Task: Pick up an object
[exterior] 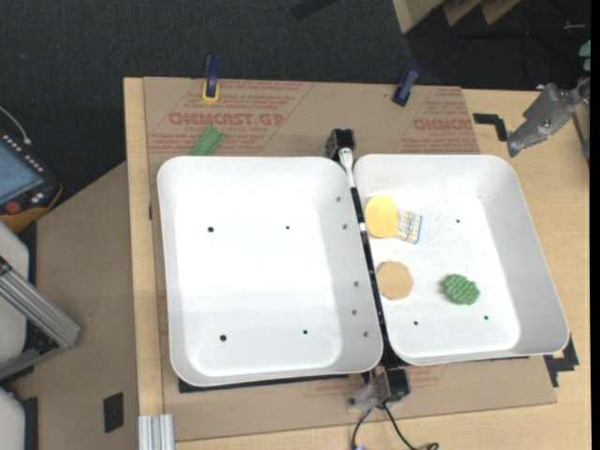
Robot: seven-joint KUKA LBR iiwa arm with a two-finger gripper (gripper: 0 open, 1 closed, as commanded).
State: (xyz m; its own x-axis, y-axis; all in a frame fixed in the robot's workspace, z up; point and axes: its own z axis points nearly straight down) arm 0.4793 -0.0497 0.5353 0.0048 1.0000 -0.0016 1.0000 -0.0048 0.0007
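Your gripper [548,115] sits at the far right of the view, above the bench outside the upper right corner of the right bin [506,186], and from this angle you cannot tell what state it is in; nothing is visibly held there. Everything you could pick lies in the right bin, well apart from the gripper, toward that bin's left half. Count four things: one yellow round object [382,216] near the bin's left wall, one small white packet with coloured print [410,226] touching the yellow one on its right, one tan disc [394,280] just below them, and one green knobbly object [460,290] to the right of the disc, apart from it. The yellow one and the packet lie nearest the gripper; the tan disc lies farthest. The left bin [187,251] sits beside the right one, their rims meeting along the middle. You also have one small green strip [207,141] lying on the brown board [281,111] behind the left bin, plus two blue clamps [212,73] on the board's far edge.
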